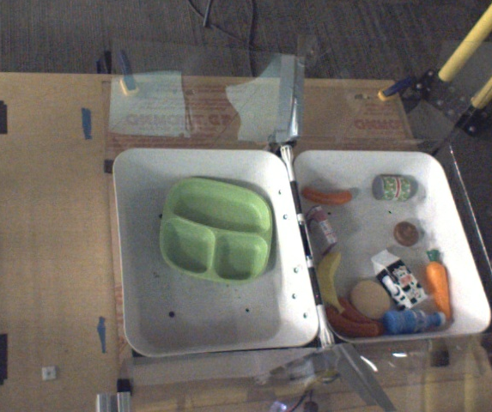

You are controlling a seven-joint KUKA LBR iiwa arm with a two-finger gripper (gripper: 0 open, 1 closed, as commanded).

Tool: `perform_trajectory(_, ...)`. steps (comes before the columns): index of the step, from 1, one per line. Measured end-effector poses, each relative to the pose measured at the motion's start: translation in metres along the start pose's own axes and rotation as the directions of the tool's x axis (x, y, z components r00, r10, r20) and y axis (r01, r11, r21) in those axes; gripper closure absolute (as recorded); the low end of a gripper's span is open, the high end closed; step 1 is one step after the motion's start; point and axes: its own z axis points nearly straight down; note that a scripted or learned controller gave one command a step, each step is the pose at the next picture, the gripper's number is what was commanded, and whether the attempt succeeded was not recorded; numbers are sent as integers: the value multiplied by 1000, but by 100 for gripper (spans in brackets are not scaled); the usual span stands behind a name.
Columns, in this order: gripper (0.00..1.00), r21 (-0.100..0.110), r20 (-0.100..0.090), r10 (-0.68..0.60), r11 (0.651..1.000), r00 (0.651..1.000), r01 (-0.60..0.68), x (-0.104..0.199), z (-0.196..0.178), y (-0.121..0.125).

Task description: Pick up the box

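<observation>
Camera view, looking down at a slant on worktop with two white bins side by side.

Left bin: holding green divided plate, three compartments, set toward far edge, a bit right of centre.

Right bin: cluttered.
- Box lying in near-right part of right bin, white with black markings, tilted diagonally, clear of the bin's walls.
- Just right of box: carrot, orange, green tip pointing to far edge, close beside or touching box.
- Just left of box: round tan item, touching or nearly so.
- Just nearer than box: blue item lying along near edge, close to box's lower corner.
- Red sausage curved along near-left corner, under the round tan item.
- Banana along left wall, curving toward near edge.
- Small bottle-like item at left wall, details too blurred to name.
- Orange sausage near far-left corner, lying crosswise.
- Green-and-white can on its side near far edge.
- Brown disc between can and box, apart from both.

Yellow poles off far-right corner of worktop. Blue tape strips on left part of worktop.

End effector: open or closed cannot tell; box position relative to it cannot tell. Box resting in bin, nothing gripping it.
</observation>
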Motion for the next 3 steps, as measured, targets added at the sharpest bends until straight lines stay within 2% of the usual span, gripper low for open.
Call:
perform_trajectory(1, 100, -1, 1, -4, 1000, 1000, 4, 2, -9, 0)
perform_trajectory(2, 100, 3, 0, -191, 982, 982, 191, -40, 42, -27)
perform_trajectory(3, 100, 0, -1, -166, 986, 986, 166, 29, 0, -99)
